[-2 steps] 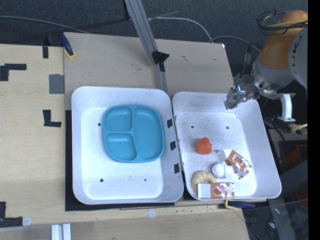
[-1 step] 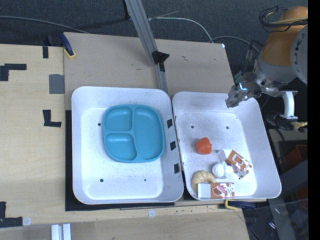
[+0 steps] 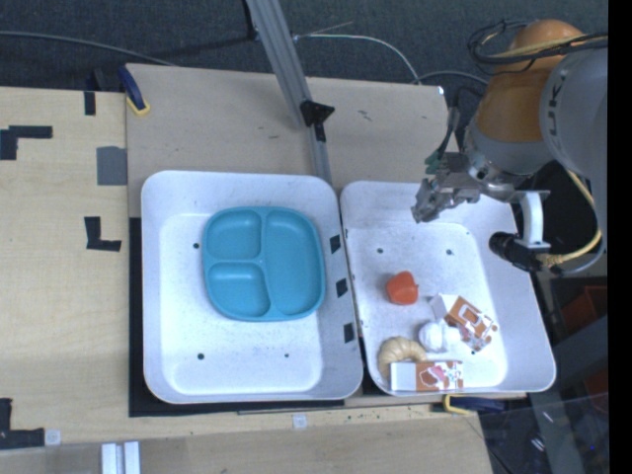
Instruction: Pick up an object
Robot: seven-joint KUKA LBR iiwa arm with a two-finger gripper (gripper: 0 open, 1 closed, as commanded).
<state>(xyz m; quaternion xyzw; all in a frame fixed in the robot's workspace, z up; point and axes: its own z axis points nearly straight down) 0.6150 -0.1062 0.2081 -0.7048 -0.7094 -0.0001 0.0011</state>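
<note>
Nothing is lifted yet: left of the red object (image 3: 401,288) sits a blue divided plate (image 3: 264,263) in its own bin, the object lies untouched mid-bin, and up-right of it the gripper (image 3: 432,203) hangs over the bin's rim (image 3: 395,188), carrying nothing visible.

bins (image 3: 163,265): white plastic, kinda speckled matt | blue tray (image 3: 264,263): smooth plastic, soft sheen | bench (image 3: 59,294): pale wood look, matt | cartons (image 3: 428,374): printed cardboard | pole (image 3: 279,42): bare metal
</note>
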